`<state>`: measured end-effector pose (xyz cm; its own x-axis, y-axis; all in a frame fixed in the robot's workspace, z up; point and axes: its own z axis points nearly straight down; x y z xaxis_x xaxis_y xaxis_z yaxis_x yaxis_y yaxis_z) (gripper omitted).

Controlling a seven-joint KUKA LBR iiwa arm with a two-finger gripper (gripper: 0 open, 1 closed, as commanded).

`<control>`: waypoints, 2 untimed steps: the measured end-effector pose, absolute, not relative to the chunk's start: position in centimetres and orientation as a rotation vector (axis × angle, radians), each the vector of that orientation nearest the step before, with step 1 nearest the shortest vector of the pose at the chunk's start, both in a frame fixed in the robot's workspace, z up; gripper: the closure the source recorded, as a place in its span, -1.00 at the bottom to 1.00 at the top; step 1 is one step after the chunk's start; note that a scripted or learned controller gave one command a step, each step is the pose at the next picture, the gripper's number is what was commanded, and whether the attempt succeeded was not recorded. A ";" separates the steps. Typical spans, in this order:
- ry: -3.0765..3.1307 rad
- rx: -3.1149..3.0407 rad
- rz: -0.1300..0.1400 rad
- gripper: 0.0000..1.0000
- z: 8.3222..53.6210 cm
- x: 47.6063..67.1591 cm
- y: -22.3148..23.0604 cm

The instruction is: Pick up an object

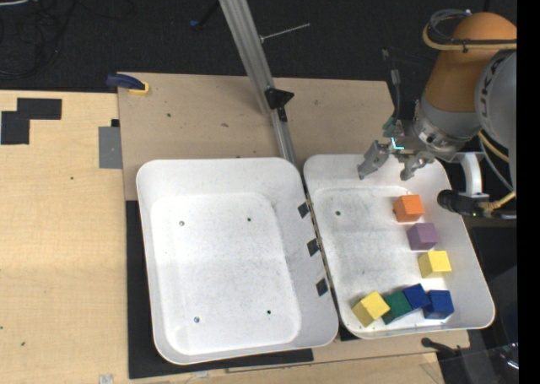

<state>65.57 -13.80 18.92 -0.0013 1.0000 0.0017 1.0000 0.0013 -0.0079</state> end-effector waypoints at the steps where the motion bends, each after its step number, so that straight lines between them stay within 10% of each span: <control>1: -2.225 -2.215 0.004 -1.00 19.2 65.7 -13.8; 2: -2.218 -2.215 0.008 -1.00 12.8 65.5 -13.9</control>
<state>65.52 -13.94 12.78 -0.0014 1.0000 0.0010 1.0000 0.0014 -0.0087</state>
